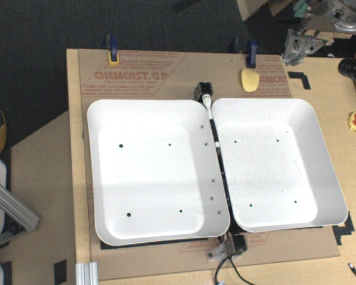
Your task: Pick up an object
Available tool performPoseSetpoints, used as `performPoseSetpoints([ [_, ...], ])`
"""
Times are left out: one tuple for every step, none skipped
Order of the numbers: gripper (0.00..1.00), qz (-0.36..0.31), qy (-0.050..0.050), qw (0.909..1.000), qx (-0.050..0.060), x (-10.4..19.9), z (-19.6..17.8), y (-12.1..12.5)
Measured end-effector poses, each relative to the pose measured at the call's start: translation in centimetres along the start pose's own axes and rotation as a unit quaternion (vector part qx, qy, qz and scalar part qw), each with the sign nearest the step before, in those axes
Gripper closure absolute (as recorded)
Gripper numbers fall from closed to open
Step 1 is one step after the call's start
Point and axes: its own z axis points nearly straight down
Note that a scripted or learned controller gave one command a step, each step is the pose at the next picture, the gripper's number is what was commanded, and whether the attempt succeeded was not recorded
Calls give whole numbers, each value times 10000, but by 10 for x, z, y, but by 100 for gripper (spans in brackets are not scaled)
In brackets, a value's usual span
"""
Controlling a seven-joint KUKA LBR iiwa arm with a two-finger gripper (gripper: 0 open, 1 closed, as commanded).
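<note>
Camera view, looking down at a slant: nearest the lens, at 6 o'clock, a black connector (pixel 236 243) and its trailing cable (pixel 224 271) sat at the front edge of the brown board (pixel 142 71) that covered the bench (pixel 338 88). At 9 o'clock, off the bench, a length of grey metal rail (pixel 13 205) lay at an angle.

Across the middle of the scene the two shallow white bins stood side by side, their inner rims touching. The left bin (pixel 148 177) sat toward 9 o'clock and the right bin (pixel 273 177) toward 3 o'clock; each floor carried four small dark dots. A thin black strip (pixel 213 136) ran along the seam between them.

Beyond the bins, at about 1 o'clock, a small pale yellow object (pixel 250 79) rested on the board, just beside the far left corner of the right bin and outside both bins. Two blue clamps gripped the board's far edge, the left clamp (pixel 112 48) at 11 o'clock and the right clamp (pixel 251 53) directly behind the yellow object.

Farthest off, at 2 o'clock, the claw (pixel 292 53) hung above the bench's far corner, well apart from the yellow object and touching nothing; whether it was open or closed could not be told.
</note>
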Motion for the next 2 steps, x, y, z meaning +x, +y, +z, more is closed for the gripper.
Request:
performPoseSetpoints([
  [100, -64, 43, 9999, 115, 43, 96, 12],
  [100, -53, 36, 10000, 58, 46, 56, -14],
])
